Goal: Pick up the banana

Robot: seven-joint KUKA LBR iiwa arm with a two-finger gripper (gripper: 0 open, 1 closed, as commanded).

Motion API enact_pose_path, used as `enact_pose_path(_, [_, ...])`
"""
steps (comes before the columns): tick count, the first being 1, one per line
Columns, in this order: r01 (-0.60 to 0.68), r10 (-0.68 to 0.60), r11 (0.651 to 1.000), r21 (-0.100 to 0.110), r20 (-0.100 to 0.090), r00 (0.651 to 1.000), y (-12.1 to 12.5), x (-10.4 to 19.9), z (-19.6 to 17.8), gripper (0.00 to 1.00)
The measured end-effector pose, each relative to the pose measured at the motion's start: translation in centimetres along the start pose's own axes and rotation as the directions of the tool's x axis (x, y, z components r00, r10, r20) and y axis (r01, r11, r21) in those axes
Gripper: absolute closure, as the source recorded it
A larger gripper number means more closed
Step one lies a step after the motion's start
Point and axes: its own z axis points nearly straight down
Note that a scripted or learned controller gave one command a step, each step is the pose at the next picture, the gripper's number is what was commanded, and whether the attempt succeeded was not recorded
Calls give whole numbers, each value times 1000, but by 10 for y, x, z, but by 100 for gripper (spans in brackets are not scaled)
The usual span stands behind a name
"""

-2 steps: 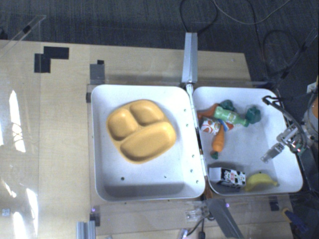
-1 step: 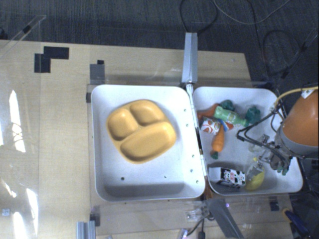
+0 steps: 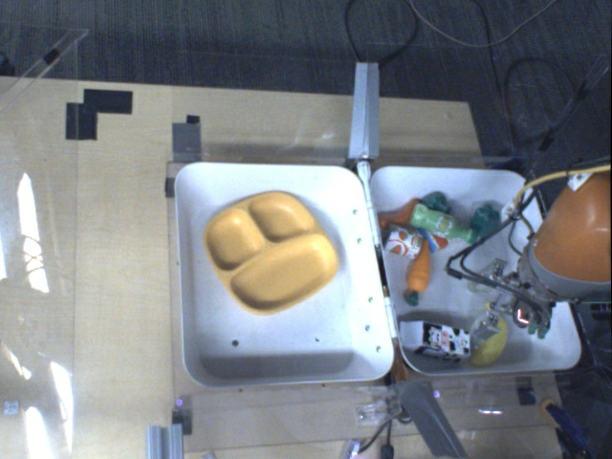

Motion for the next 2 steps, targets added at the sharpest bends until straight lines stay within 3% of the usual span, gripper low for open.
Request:
enact_pose_path(1, [-2, 2, 1000, -3, 5, 1000, 2, -2, -12, 100])
enact_pose_path(2, [-632, 632, 775, 2, -7, 775, 37, -35, 1, 100])
